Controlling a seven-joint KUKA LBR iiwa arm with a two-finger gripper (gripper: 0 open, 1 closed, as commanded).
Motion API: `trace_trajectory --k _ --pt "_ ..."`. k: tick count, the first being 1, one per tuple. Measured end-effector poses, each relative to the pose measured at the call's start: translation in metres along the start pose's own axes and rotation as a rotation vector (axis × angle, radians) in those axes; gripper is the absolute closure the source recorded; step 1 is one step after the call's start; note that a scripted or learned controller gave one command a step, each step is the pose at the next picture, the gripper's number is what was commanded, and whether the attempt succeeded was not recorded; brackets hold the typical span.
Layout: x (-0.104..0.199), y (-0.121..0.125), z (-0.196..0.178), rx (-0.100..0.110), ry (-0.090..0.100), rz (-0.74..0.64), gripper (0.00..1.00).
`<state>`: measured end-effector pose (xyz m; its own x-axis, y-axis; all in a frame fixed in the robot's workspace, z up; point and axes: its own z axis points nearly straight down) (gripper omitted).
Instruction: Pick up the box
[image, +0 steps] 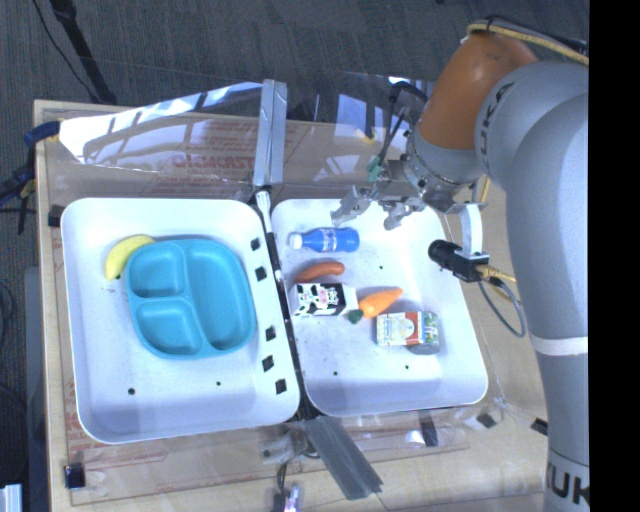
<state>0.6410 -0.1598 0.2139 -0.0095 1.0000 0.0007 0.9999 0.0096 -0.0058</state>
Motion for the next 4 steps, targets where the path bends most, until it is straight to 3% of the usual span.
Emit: trace_trajectory --k 1,2,3,4 --pt "-0.040 -0.090 0.052 -0.002 0.000 -0.084 0.00" --pt "-0.050 -0.095 0.103 -0.005 -0.002 -0.104 0.00" --pt "-0.048 -0.120 0.122 -0.005 0.000 -0.177 0.00" --pt "-0.048 -0.119 0.112 -0.006 -0.002 -0.183 1.00"
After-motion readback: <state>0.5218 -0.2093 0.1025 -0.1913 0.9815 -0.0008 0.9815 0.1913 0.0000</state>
